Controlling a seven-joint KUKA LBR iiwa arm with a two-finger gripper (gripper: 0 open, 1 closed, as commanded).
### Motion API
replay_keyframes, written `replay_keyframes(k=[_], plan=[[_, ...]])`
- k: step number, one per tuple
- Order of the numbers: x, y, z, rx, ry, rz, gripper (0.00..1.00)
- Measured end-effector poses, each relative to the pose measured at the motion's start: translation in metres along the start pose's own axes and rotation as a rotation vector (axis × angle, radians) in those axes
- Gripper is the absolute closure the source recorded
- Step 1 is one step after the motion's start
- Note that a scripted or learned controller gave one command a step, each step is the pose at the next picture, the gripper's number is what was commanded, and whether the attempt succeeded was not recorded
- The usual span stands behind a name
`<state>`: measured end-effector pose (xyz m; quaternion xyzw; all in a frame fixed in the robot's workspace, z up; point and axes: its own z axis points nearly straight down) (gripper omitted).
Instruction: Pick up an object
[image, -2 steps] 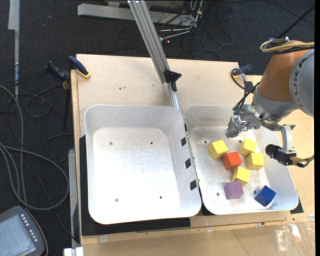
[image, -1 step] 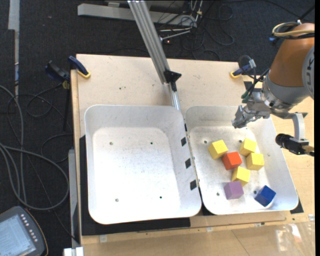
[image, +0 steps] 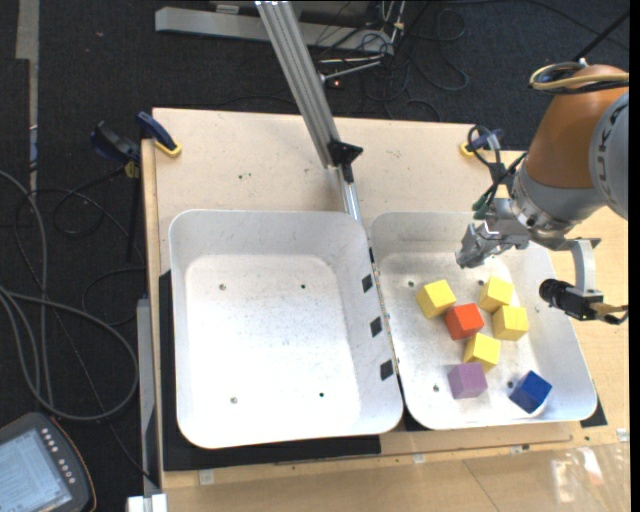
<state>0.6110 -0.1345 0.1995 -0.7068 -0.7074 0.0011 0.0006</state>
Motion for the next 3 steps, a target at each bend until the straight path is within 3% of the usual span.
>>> replay_keyframes(k=[3], plan=[[0.143, -0.040, -0.005, -0.001, 0.003, -0.007, 1.00]])
